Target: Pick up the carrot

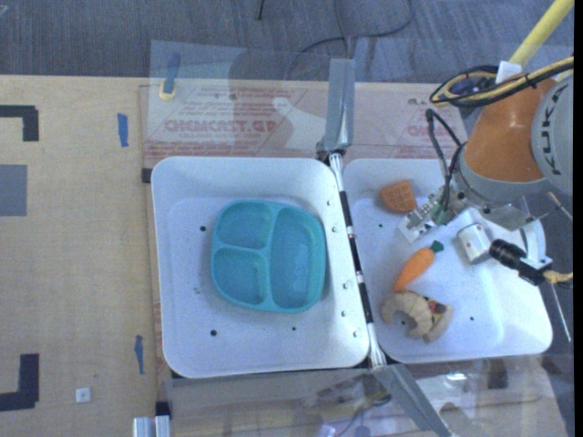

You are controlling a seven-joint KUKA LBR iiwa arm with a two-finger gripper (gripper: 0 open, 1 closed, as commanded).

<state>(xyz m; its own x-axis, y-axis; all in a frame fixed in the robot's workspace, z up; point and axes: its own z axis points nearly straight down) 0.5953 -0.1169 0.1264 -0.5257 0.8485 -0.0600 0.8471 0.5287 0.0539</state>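
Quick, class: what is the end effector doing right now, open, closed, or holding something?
End effector: cannot be told whether open or closed; it sits just above the carrot in the right bin, and nothing shows in its grip.

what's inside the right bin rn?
The right bin holds the carrot, a round brownish cookie-like piece toward the back and a tan lumpy toy in front of the carrot. The arm covers the bin's far right corner, so anything there is hidden.

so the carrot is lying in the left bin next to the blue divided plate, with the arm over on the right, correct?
Not quite. The camera view shows the carrot lying in the right bin, apart from the blue divided plate, which sits in the left bin. The arm is on the right.
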